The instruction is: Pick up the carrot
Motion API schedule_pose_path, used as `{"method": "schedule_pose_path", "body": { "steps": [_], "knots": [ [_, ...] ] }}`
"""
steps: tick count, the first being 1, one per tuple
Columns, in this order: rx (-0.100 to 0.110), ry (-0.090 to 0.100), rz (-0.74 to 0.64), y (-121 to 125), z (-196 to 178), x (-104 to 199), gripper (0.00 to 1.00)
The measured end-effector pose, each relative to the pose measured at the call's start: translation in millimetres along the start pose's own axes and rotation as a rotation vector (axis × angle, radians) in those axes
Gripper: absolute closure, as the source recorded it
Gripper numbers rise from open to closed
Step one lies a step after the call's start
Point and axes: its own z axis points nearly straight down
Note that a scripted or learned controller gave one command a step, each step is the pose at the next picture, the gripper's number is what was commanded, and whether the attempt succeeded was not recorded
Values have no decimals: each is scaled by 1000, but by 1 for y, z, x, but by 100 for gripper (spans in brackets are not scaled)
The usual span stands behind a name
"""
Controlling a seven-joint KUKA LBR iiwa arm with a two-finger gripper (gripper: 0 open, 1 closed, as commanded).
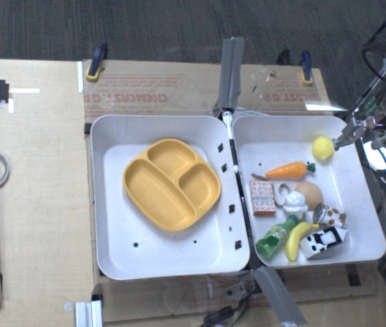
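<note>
The orange carrot (pixel 287 170) with a green stub lies on its side in the upper middle of the right bin (pixel 370 203), its tip pointing left. My gripper (pixel 348 135) hangs over the bin's upper right corner, right beside a yellow lemon (pixel 322 148). It is to the right of and a little above the carrot and does not touch it. Nothing shows in the gripper.
Below the carrot lie a small printed box (pixel 262 198), a white figure (pixel 291 199), a brown round thing (pixel 309 195), a green bottle (pixel 277 236), a banana (pixel 295 239) and a black-and-white toy (pixel 324 240). The left bin (pixel 111 251) holds a yellow divided plate (pixel 172 183).
</note>
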Motion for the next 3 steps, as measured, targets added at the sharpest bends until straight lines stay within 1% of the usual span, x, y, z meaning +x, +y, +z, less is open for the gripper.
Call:
{"method": "schedule_pose_path", "body": {
  "steps": [1, 2, 3],
  "knots": [
    [1, 1, 197, -22, 65, -12, 0],
    [-3, 0, -57, -32, 155, 65, 0],
    [-4, -1, -254, 41, 86, 63, 0]
  ]
}}
